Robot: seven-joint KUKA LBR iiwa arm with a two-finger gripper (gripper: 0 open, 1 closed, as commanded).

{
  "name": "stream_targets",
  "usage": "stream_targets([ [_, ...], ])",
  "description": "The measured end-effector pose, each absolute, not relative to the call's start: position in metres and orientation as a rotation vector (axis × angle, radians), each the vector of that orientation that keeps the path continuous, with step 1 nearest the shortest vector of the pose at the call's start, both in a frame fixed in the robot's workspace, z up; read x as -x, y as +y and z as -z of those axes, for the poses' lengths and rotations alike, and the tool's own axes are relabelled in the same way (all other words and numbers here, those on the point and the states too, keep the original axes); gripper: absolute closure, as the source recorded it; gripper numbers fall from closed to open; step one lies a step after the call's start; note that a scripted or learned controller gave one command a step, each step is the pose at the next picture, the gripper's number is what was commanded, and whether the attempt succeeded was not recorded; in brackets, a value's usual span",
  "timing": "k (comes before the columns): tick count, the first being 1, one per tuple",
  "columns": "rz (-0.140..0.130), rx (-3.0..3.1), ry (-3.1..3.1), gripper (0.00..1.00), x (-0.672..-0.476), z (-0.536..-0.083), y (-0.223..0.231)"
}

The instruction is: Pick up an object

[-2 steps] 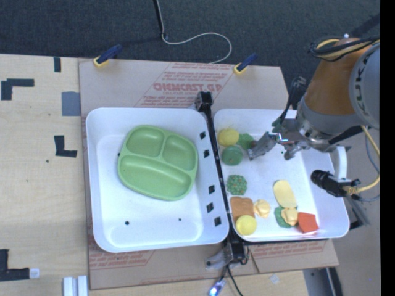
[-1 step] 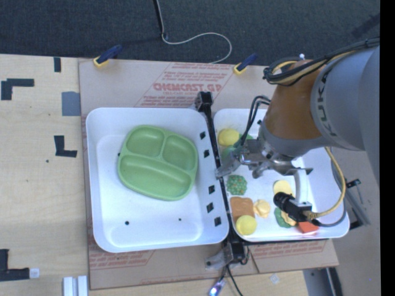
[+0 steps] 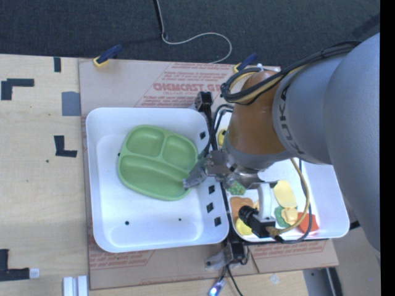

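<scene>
Right now you are looking at a gripper (image 3: pixel 196 176) that is reaching its grey fingers (image 3: pixel 192 180) over the near-right rim of the green divided plate (image 3: pixel 156 161). The fingertips are touching or just overlapping that rim, but you cannot tell from this slant whether the fingers are apart, together, or clamped on the plate edge.

Outward from the plate, the left bin (image 3: pixel 111 227) is carrying it; the plate is lying tilted in the bin's upper half, its three compartments facing up. A few small dark specks are sitting on the bin floor below the plate.

To the right of the plate, the arm's orange band (image 3: pixel 253 122) and grey body (image 3: pixel 333 97) are looming over the dividing wall between the bins, with black and yellow cables looping around the wrist.

Farther right of the plate, the right bin (image 3: pixel 333 221) is holding a clutter of small things: a pale yellow piece (image 3: pixel 284 195), a green piece (image 3: pixel 290 215), an orange piece (image 3: pixel 242 205), a yellow piece (image 3: pixel 242 227) and something red (image 3: pixel 311 224), all bunched near that bin's lower edge and partly hidden by the arm.

Beyond the plate, both bins are resting on a cardboard sheet (image 3: pixel 166 88) with red print.
</scene>
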State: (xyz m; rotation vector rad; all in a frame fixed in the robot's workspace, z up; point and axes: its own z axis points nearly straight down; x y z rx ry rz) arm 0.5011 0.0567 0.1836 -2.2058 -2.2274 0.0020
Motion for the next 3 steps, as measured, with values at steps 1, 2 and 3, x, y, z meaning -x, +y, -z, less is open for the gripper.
stream_targets([
  [1, -0.005, 2.218, -2.227, 0.00, -0.555, -0.080, 0.118],
  [2, -0.016, 2.228, -2.218, 1.00, -0.553, -0.094, 0.111],
  [3, -0.010, 2.245, -2.223, 1.00, -0.541, -0.086, 0.131],
])
